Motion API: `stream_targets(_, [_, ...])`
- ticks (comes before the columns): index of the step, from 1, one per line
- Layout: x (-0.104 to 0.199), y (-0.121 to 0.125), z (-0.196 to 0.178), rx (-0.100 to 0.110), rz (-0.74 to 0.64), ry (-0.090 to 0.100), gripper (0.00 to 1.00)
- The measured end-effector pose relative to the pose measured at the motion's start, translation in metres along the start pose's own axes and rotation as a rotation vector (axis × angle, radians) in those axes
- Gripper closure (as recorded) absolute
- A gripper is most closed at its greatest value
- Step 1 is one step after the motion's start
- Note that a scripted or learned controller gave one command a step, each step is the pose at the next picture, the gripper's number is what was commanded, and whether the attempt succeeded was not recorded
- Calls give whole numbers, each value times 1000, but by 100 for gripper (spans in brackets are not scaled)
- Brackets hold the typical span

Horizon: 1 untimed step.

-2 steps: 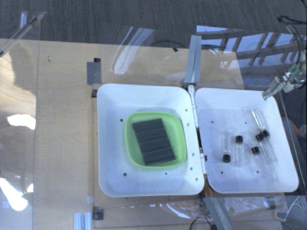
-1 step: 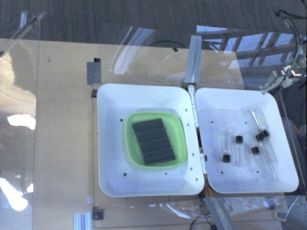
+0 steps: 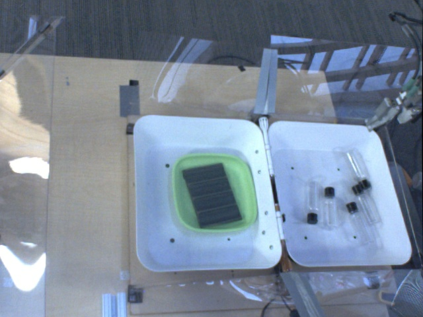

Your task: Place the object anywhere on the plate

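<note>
Camera view: the bench [image 3: 79, 177] is seen from above at a slant, with two white bins set side by side and touching along their inner edges.
Left bin [image 3: 152, 243]: a green plate [image 3: 246, 183] with rounded corners is held near its middle, clear of the walls on every side.
Block [image 3: 211, 195]: a dark grey ridged slab is seen lying flat on the plate, inside the rim, its long side turned slightly off the bin's edges. Four bands are marked across its top.
Task state: the block is already set on the plate, with green showing all round it.
Right bin [image 3: 291, 144]: several clear vials with black caps are scattered over the floor, well apart from the plate.
Vials: one cap [image 3: 328, 191] is seen near the bin's middle, one [image 3: 360, 187] to its right, one [image 3: 351, 207] below that and one [image 3: 311, 218] lower left. The clear bodies are hard to trace against the white.
Gripper: how far the jaws are open, and whether anything is held, cannot be told from this view.
Metal bar [image 3: 267, 81]: a grey strip is shown running away from the seam between the bins.
Bracket [image 3: 130, 100]: a small grey piece is fixed just beyond the left bin's far corner.
Sheeting [image 3: 26, 177]: clear panels with bright glare are laid over the bench's left side.
</note>
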State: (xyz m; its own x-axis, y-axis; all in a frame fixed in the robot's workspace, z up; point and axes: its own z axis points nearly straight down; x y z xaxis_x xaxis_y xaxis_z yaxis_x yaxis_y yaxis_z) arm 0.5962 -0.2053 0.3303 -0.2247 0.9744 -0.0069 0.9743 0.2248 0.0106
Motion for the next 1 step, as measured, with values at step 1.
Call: stream_targets(1, [-3,15,-13,-1,6,0,0])
